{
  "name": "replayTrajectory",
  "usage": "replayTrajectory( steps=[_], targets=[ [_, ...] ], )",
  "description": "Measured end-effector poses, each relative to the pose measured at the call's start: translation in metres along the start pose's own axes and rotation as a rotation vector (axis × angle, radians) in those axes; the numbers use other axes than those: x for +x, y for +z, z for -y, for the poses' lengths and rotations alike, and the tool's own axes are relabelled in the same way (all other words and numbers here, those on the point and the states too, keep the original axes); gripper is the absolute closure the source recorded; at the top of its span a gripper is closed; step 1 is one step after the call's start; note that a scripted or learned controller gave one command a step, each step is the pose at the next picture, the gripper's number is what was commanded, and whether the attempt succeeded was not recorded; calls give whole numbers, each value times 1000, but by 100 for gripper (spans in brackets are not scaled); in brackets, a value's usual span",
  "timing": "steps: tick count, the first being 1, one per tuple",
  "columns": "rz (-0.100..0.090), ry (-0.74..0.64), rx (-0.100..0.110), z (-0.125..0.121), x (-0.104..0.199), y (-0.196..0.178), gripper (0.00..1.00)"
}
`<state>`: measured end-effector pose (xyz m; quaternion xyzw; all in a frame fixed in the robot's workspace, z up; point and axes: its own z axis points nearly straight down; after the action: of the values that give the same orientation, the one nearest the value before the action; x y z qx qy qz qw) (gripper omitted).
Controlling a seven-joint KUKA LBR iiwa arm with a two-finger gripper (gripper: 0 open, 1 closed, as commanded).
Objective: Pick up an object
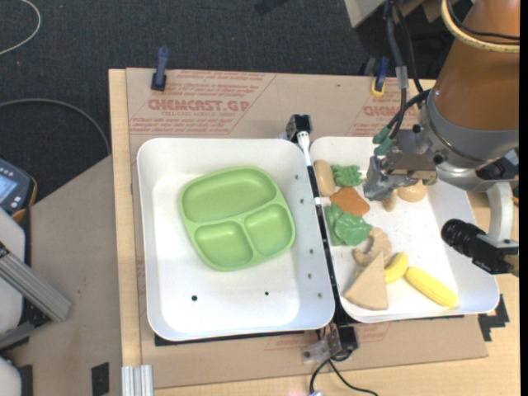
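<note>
gripper (388, 186) hanging low over the right bin (462, 299), finger state impossible to tell | toy food (350, 228) lying crowded at that bin's left side; orange piece (350, 200) nearest | risk: fingers nudging neighbours, or closing between pieces and gripping nothing

You have a glossy green plastic divided plate (238, 218) in a smooth white plastic bin (157, 246); beneath lies matt brown cardboard-like sheet (206, 97); the banana (429, 285) looks smooth plastic.
</note>
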<state>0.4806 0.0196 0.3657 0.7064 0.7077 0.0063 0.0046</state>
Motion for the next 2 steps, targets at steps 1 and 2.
replayTrajectory(
  steps=[1,2],
  targets=[
    [3,3,24,3,4,74,100],
    [3,0,17,-45,15,113,100]
  ],
)
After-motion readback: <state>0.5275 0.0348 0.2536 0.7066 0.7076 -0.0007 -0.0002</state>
